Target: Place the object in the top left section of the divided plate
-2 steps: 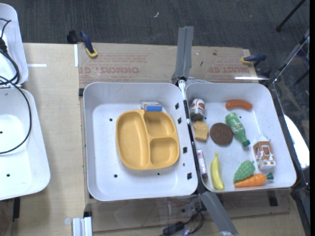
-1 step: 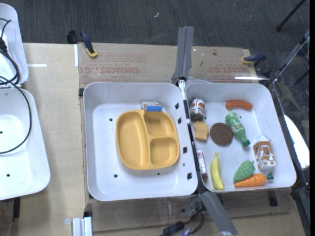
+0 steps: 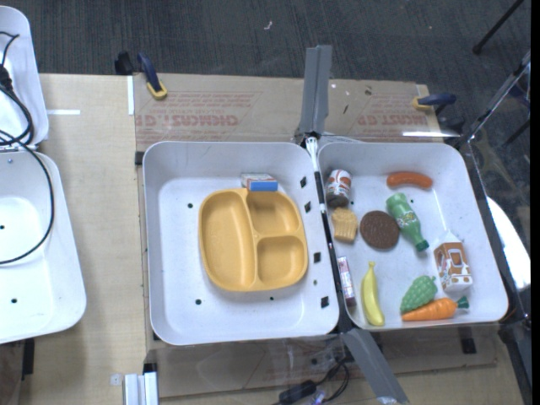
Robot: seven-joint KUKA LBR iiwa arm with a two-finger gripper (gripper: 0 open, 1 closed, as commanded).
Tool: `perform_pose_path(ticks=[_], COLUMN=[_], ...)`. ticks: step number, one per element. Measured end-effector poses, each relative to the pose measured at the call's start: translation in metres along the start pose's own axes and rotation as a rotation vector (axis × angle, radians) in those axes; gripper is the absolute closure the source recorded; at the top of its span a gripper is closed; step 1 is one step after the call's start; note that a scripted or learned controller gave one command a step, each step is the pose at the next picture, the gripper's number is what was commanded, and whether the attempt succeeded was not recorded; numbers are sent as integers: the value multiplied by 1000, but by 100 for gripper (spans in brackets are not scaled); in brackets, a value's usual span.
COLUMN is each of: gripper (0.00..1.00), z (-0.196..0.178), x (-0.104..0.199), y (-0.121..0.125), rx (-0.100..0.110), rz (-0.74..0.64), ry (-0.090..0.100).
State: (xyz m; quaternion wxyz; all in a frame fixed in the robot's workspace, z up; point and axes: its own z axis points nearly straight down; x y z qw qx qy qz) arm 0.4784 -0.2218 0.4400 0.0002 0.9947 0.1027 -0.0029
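A yellow divided plate (image 3: 221, 260) lies in the left white bin (image 3: 169, 310), with one long section on its left and two smaller sections on its right. A small white and blue box (image 3: 260, 182) lies just behind the plate's far rim. The right bin (image 3: 472, 184) holds toy food: a can (image 3: 338, 187), a cracker (image 3: 344, 224), a brown cookie (image 3: 380, 230), a green bottle (image 3: 407, 219), a sausage (image 3: 409, 180), a banana (image 3: 372, 294), a carrot (image 3: 434, 310) and a small carton (image 3: 453, 267).
A grey divider post (image 3: 316, 91) stands behind the seam between the two bins. Blue clamps (image 3: 152, 76) hold cardboard at the bench's back. A white fixture with black cables (image 3: 21, 226) sits at the far left.
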Motion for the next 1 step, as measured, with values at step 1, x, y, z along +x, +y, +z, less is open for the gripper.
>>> perform_pose_path(ticks=[1], gripper=[100], z=[-7], x=[1], y=[0], rx=[0], rz=[-6], ry=[-6])
